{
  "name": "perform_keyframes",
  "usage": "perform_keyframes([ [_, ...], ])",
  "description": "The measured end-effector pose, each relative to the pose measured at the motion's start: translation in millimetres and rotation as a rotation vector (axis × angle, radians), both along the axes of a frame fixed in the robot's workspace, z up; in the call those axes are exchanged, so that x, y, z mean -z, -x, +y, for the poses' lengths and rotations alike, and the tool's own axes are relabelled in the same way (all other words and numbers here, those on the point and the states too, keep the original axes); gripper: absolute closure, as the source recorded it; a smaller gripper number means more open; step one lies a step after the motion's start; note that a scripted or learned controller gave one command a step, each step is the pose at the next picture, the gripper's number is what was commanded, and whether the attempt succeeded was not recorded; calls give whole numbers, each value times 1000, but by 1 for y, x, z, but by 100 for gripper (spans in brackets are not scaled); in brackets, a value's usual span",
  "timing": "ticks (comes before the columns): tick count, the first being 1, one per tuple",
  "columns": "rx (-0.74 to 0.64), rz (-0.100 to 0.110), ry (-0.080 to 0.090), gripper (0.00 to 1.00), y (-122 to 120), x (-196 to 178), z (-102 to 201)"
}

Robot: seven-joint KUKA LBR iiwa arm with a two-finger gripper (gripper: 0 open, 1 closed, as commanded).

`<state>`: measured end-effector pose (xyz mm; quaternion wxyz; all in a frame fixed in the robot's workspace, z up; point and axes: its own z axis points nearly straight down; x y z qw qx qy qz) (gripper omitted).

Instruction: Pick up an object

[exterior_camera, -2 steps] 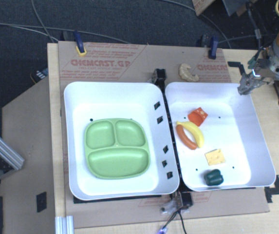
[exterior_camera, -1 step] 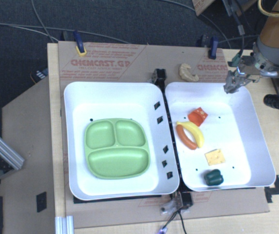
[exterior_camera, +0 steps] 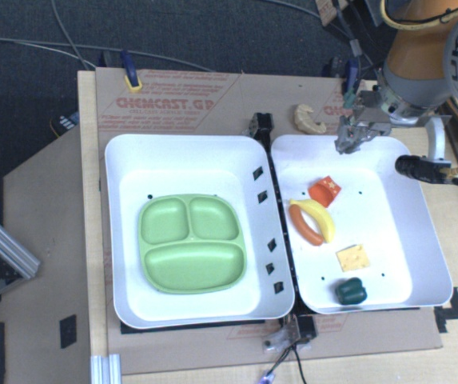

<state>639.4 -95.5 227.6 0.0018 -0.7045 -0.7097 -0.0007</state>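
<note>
The right bin (exterior_camera: 404,238) holds a small red piece (exterior_camera: 324,190), a yellow banana (exterior_camera: 318,217) lying against an orange sausage-shaped piece (exterior_camera: 305,226), a yellow cracker-like square (exterior_camera: 352,258) and a dark green object (exterior_camera: 350,292). My gripper (exterior_camera: 348,141) hangs over the bin's far edge, up and to the right of the red piece, with nothing visible between its fingers. It stands apart from all the objects.
The left bin (exterior_camera: 125,214) contains a green divided plate (exterior_camera: 192,243). A beige curved piece (exterior_camera: 308,119) lies on the cardboard behind the bins. A black divider with clips (exterior_camera: 270,206) runs between the bins. Cables and a black fitting (exterior_camera: 420,167) sit at the right.
</note>
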Motion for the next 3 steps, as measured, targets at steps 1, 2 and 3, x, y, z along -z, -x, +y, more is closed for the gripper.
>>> perform_keyframes([
  [1, 1, 1, 0, 100, 8, -8, 56],
  [2, 1, -4, 1, 100, 5, -16, 111],
  [3, 2, -2, 2, 100, 8, -14, 173],
])
